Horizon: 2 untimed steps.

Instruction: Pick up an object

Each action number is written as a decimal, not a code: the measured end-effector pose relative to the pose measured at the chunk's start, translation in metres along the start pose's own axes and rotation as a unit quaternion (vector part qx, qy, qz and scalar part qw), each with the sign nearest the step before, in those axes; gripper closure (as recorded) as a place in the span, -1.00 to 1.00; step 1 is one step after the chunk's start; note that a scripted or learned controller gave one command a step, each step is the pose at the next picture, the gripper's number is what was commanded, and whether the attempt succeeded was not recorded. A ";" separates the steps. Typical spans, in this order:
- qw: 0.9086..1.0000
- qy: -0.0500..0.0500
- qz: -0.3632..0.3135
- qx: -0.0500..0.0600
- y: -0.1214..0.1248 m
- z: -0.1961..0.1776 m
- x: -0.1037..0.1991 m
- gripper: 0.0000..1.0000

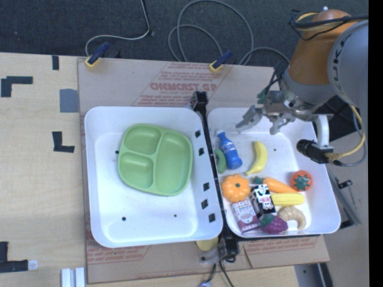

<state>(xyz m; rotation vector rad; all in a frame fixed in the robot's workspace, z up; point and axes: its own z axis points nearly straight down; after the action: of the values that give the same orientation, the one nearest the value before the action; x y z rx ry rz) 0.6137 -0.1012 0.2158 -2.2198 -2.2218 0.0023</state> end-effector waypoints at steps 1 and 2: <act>1.000 -0.004 0.003 -0.004 -0.013 0.135 -0.051 -1.00; 1.000 -0.004 0.001 -0.004 -0.012 0.119 -0.049 1.00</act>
<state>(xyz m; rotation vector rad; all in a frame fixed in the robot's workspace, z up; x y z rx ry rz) 0.6019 -0.1503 0.0973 -2.2301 -2.2277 0.0010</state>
